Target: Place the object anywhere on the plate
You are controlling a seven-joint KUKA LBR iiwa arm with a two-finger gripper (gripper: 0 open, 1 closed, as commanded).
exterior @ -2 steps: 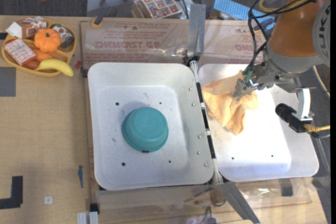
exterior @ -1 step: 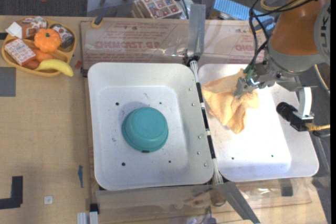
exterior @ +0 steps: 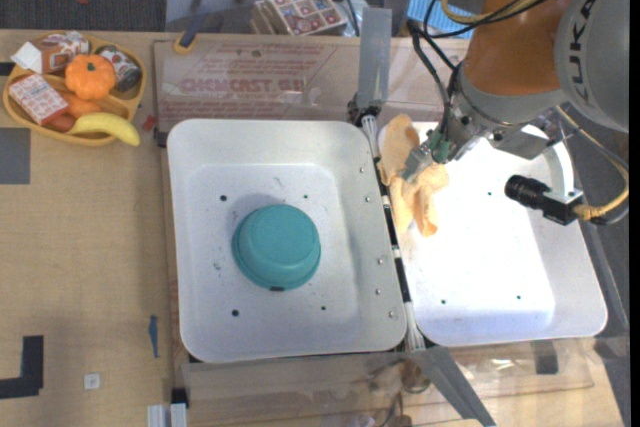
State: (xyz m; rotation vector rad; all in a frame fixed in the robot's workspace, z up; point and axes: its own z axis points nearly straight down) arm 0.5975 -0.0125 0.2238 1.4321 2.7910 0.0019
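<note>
Pale yellow object (exterior: 418, 190) lies in the right bin (exterior: 520, 295), against its left wall, well apart from the teal plate (exterior: 277, 246) in the left bin (exterior: 200, 165). Gripper (exterior: 438, 149) sits at the object's top edge; grip state: cannot tell. Judgement: early stage, with lift, carry across the divider and drop all left.

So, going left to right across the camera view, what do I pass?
Orange bowl of toy food → teal plate in the left bin → pale yellow object at the right bin's left edge → gripper over it.
</note>
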